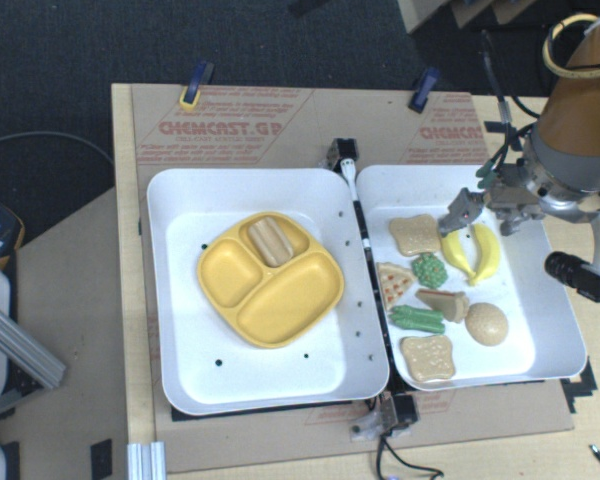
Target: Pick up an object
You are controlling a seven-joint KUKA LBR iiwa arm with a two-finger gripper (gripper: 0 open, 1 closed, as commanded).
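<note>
Yellow banana (477, 252) in right bin, just below hand (486, 211), hand's grip state unclear

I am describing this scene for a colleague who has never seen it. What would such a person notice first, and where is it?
The eye goes first to the yellow divided plate in the middle of the left bin, with a hot dog in its top compartment. Next comes the cluster of toy foods in the right bin, above all the yellow banana. The gripper hangs just above that banana, reaching in from the right.
</note>
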